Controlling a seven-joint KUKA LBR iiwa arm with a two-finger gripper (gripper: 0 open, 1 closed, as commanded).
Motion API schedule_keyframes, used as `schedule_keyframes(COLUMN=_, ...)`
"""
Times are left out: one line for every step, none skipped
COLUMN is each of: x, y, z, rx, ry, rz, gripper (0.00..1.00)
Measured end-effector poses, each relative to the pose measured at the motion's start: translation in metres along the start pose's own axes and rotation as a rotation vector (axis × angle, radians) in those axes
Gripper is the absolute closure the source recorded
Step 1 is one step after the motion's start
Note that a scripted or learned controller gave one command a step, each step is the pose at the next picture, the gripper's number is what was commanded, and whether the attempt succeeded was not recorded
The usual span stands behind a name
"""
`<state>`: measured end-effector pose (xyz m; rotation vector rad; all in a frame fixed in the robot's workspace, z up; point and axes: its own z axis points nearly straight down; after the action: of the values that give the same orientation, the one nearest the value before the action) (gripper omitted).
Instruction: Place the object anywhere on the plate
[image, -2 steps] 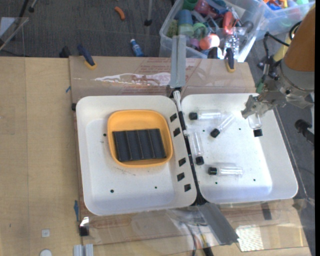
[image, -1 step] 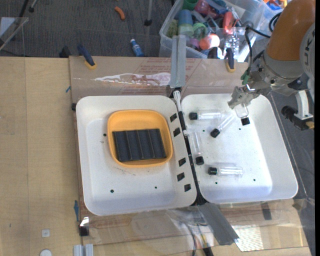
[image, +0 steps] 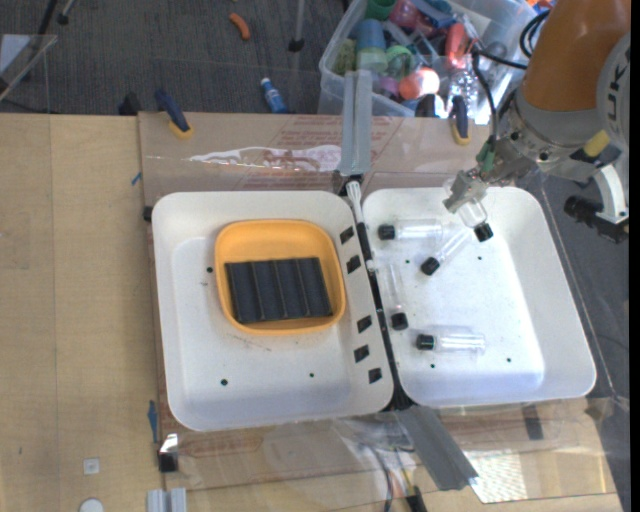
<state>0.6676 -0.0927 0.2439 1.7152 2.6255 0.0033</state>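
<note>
Camera view: end effector (image: 468, 193) (grip state unclear) above diagonal vial (image: 455, 245), cap lower-left

plate (image: 281, 240) in left bin (image: 190, 330), vials (image: 450, 342) in right bin (image: 560, 340)

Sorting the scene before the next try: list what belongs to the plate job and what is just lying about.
For the job:
- yellow plate in the left bin
- clear black-capped vials in the right bin
- pincer over the right bin's far edge

Lying about:
- black ridged block on the plate
- tub of toys behind the bench
</note>
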Motion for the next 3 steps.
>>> schedule_keyframes(x=0.02, y=0.009, z=-0.017, rx=-0.001, ry=0.0, rz=-0.212, gripper=1.0)
schedule_keyframes(x=0.015, y=0.007, z=-0.061, rx=-0.002, ry=-0.001, rz=-0.433, gripper=1.0)
schedule_keyframes(x=0.02, y=0.003, z=-0.071, rx=-0.003, ry=-0.001, rz=-0.657, gripper=1.0)
